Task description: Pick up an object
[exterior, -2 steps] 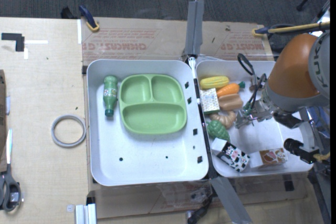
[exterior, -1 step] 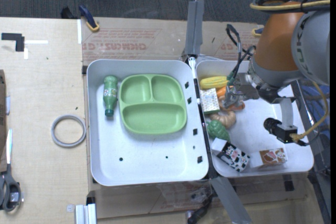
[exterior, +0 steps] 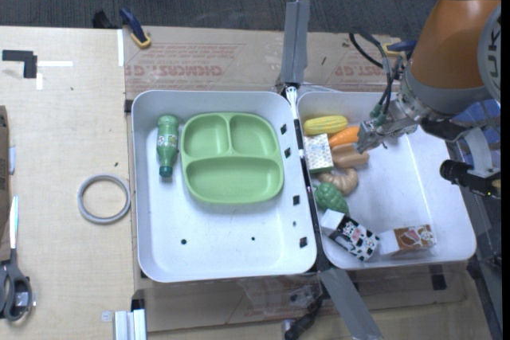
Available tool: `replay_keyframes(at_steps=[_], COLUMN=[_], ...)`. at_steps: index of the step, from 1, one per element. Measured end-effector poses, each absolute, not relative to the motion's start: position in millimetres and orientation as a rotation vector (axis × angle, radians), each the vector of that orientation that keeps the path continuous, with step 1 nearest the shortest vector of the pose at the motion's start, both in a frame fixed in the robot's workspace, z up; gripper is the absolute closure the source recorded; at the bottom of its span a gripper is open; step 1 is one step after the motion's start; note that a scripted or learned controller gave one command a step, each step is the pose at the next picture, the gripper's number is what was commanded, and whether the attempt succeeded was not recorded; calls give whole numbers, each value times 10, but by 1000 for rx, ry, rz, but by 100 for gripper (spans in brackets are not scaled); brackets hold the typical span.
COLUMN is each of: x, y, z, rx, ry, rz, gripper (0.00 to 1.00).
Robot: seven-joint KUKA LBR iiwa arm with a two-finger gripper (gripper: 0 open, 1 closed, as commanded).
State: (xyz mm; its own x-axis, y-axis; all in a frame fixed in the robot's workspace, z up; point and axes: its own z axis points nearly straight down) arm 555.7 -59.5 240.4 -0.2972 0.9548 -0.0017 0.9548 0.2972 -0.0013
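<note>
The arm comes in from the right and has its gripper [exterior: 373, 133] low over the far-left part of the right bin [exterior: 422, 195], just beside the carrot [exterior: 344, 137] and close to the sausage [exterior: 351, 158]. From where I stand the tip is a small dark tangle and I cannot tell how it is set, nor whether anything is in it. The likely targets lie packed along that bin's left wall: a corn cob [exterior: 325, 124] farthest, then the carrot, a checked little box [exterior: 318, 153], the sausage, a lumpy tan piece [exterior: 343, 181] and a green vegetable [exterior: 330, 197]; nearer still lie a black-and-white toy [exterior: 354, 239] and a small brown packet [exterior: 413, 237]. The left bin [exterior: 215, 251] holds a green divided plate [exterior: 233, 158] and a green bottle [exterior: 166, 144]. This looks to me like the reach-and-descend step, with no lift begun. Next it would need to settle squarely over one item, probably the carrot, and take it without catching its neighbours.
</note>
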Motion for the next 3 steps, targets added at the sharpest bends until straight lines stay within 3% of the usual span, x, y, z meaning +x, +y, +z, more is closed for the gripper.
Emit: replay_keyframes(at_steps=[3], x=[5569], y=[-618], z=[2646], rx=[1858], ry=[2533], rz=[-14], gripper=[100])
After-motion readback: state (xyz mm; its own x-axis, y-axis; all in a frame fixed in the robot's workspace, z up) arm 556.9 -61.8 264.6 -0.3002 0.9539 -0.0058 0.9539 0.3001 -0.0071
